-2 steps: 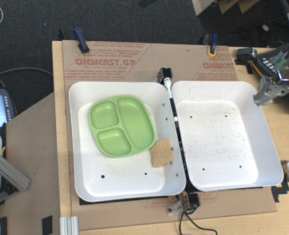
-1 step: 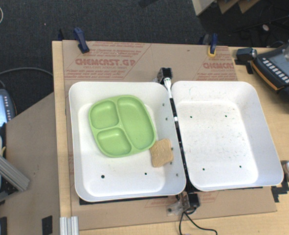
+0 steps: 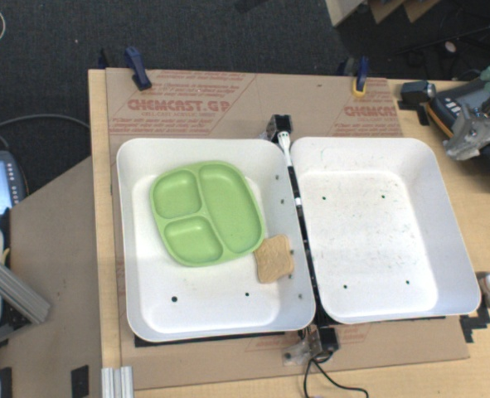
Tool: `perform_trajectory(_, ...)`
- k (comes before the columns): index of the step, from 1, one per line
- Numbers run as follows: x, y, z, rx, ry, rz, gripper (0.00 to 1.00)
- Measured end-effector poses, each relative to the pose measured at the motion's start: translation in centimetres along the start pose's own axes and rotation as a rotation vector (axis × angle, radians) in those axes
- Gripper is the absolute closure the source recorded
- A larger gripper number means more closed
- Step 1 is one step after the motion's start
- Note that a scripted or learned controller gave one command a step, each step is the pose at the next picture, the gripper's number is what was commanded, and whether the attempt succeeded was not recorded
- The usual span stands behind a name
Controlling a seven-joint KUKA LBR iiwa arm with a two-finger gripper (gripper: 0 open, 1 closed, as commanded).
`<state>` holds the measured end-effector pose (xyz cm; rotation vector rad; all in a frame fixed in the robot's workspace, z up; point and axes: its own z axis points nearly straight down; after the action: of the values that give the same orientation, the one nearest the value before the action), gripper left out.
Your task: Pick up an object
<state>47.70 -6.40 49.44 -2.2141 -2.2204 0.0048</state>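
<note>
Cable and plug point(image 3: 321, 345) sit at the front edge of the cardboard-covered bench point(image 3: 228, 98), closest to the lens. Going left to right: left bin point(image 3: 145, 305) holds a green divided plate point(image 3: 207, 214), lying flat in the bin's upper middle, and a small tan sponge-like square point(image 3: 274, 259) touching the plate's lower right rim, close to the bin's right wall. Both are candidates for the pick; the tan square looks the easier grab, though it is tucked between plate and wall. A black strip point(image 3: 294, 214) runs along the seam between the bins. Right bin point(image 3: 443, 222) has a speckled floor. Arm point(image 3: 464, 110) is parked at the far right, off beyond the right bin's upper corner, with the gripper point(image 3: 470, 142) well apart from both objects and nothing visibly in it; can't tell from this angle whether it's released or clenched. Progress, as I read it: zero. No approach, no contact, no lift. Left to do: cross over to the left bin, descend, grasp, raise.
</note>
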Motion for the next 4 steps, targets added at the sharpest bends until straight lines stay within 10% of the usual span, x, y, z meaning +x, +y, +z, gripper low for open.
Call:
perform_trajectory(1,-6.3,1.9,-4.3,-0.014,-0.006,0.008,1.0)
perform_trajectory(2,-4.8,0.1,9.1,0.009,0.001,0.004,1.0)
perform_trajectory(3,-5.3,3.0,-4.9,-0.025,-0.007,0.001,1.0)
perform_trajectory(4,5.7,0.1,11.1,0.011,0.001,-0.007,1.0)
